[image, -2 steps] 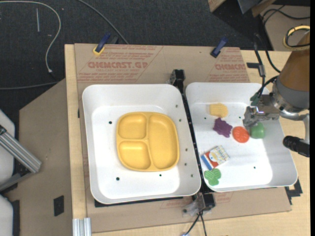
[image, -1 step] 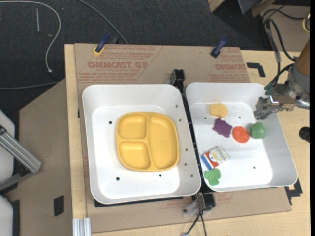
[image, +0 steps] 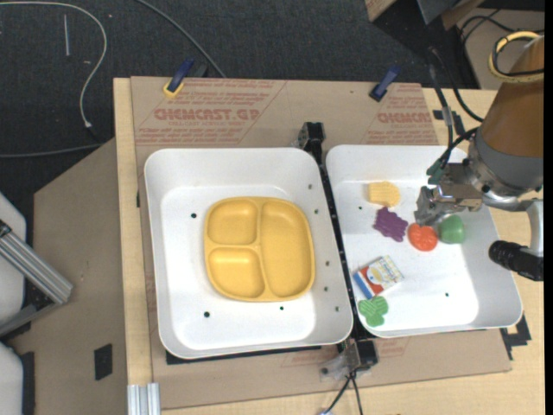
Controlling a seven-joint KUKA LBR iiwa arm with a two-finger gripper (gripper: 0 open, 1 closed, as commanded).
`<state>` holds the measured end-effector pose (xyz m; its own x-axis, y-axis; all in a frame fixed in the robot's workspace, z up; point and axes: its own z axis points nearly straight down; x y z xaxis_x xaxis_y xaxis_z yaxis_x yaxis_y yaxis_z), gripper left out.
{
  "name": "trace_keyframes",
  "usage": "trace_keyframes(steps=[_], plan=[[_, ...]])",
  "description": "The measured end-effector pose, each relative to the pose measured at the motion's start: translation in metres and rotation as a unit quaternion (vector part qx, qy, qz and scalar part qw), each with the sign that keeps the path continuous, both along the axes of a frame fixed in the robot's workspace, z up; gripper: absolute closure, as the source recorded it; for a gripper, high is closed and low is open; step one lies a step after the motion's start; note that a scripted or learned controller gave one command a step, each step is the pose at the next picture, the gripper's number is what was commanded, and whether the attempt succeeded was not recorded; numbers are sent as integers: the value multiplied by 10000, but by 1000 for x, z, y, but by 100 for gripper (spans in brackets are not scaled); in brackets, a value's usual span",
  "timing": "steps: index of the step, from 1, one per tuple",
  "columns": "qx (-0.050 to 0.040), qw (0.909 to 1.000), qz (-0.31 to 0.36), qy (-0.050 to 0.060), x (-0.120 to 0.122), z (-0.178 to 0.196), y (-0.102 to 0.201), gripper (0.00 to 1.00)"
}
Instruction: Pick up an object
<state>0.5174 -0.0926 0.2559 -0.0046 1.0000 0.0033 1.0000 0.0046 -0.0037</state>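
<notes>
hand: low in the right bin, right over the red ball; honestly can't tell how it's set
red ball: in the right bin, touching the green ball
purple toy: just left of the red ball
yellow piece: behind the purple toy
small packet: in front of the red ball, green piece just below it
yellow tray: in the left bin, well away from the red ball

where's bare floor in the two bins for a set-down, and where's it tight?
Left bin: bare strips all round the yellow divided plate, widest along its left wall. Right bin: open floor at the near right, right of the snack packet and green leaf toy. Tight under the gripper: yellow block, purple toy, red ball, green ball.
</notes>
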Motion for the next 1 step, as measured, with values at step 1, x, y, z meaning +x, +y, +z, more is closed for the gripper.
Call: trace_keyframes(steps=[1], plan=[[1,10000,3,5,-11,-16,54,100]])
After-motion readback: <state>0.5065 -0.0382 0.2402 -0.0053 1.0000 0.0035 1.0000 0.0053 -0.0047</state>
